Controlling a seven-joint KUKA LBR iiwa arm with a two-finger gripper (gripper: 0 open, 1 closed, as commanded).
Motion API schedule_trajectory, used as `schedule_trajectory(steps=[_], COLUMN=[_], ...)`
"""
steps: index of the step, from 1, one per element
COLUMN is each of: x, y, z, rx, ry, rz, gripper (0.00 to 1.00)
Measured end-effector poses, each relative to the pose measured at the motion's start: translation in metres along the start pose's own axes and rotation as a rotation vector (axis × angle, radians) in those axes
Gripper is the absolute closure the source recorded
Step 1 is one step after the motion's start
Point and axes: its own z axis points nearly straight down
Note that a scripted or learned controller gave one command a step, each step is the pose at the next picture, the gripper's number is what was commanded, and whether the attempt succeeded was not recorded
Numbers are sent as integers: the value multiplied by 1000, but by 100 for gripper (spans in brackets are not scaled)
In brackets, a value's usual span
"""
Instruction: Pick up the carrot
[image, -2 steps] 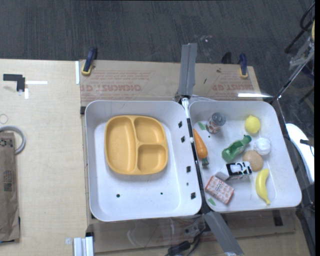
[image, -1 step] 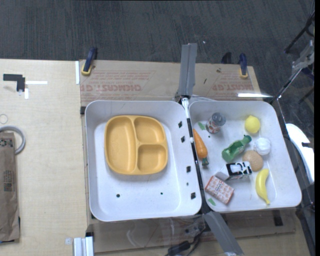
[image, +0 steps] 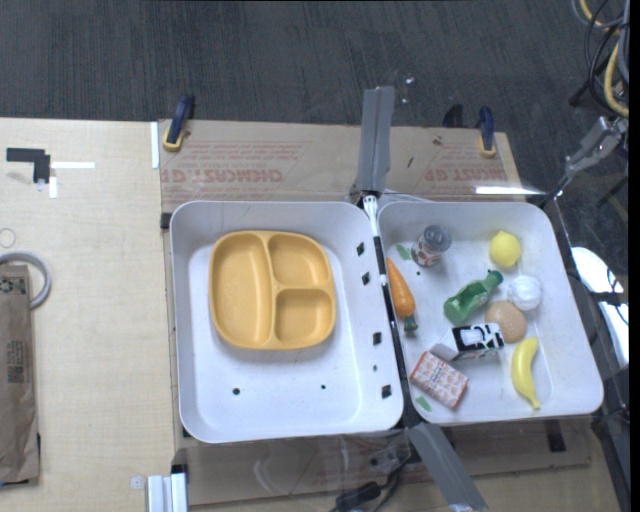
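The step in hand, by my judgement, is the approach: nothing has been lifted and the carrot lies untouched in the right bin. The pincer's state cannot be told from this view.

Left to right. The left bin bears a yellow divided plate, well apart from the work. The carrot lies just inside the right bin's left wall, close against the divider between the two bins, its length running roughly along that wall. A sound pick would come straight down with the jaws set across its short width, one finger slipping into the narrow space on the wall side; that clearance looks tight and is the likeliest cause of a miss. A grip near the thick orange middle should serve better than one at the tapered lower end.

Neighbours to avoid: the small can up and to the right, the green bottle further right, and the pink box below.

The carrot is orange, short and tapered, with a green tuft at its upper end and a darker tip below.
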Motion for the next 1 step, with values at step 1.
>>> schedule_trajectory(steps=[1], x=[13], y=[0], z=[1], rx=[0], ry=[0], rz=[-193], gripper=[0])
